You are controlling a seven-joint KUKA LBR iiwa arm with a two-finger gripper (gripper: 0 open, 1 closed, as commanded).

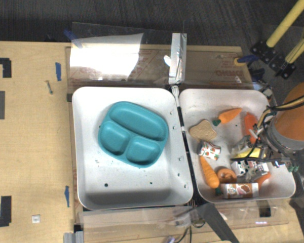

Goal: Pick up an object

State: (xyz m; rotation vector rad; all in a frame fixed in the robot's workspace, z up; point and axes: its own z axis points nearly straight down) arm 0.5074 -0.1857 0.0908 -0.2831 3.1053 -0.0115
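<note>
Gripper (249,158) state cannot be told where it is lowered among clutter near the right edge of the right bin (192,99), so a carrot (209,172) or small can (209,150) could be nudged or missed.

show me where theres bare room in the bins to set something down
Left bin: bare floor rings the teal divided plate, widest along the near edge and the left wall. Right bin: a bare strip along the far wall above the carrot; the rest is crowded with small items around the gripper.
</note>
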